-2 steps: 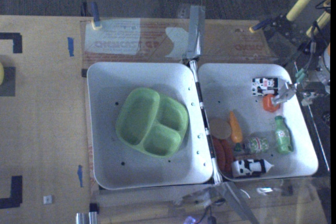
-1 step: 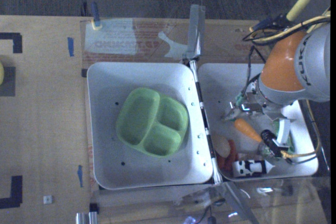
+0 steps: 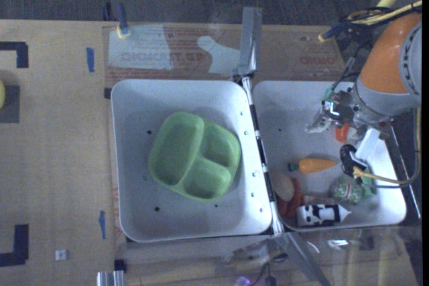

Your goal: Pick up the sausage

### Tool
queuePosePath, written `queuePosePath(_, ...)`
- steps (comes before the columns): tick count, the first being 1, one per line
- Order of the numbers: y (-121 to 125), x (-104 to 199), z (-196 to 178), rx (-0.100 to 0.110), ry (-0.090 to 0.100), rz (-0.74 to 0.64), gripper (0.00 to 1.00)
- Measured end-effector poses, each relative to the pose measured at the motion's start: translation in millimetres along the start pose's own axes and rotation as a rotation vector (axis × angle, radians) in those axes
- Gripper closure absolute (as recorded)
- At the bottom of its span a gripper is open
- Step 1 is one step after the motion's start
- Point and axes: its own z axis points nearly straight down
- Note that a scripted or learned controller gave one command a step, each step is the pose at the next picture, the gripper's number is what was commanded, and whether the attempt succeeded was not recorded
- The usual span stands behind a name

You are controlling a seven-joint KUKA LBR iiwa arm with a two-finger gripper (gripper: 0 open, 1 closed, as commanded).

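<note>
Sausage low in right bin; end effector above it, nothing held.

The sausage lies against the right bin's left wall, beside a carrot and cow toy. The end effector hangs well apart toward the bin's upper right; whether it is apart or together cannot be judged. Bare floor spans the bin's upper left.

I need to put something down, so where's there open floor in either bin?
Left bin: a bare band rings the green divided plate, widest along the far wall and near-left corner. Right bin: its far-left part is bare. Its near edge is crowded with the carrot, sausage, cow toy and other pieces, beside the gripper.
</note>
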Motion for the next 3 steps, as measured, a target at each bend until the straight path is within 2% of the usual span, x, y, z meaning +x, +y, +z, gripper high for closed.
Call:
queuePosePath(1,-42.0,-46.9,-65.9,0.001,0.001,-0.107,0.00)
queuePosePath(2,-50.3,16.8,64.4,-0.007,0.002,-0.128,0.00)
queuePosePath(3,-93.3,9.2,63.0,-0.001,0.003,-0.176,0.00)
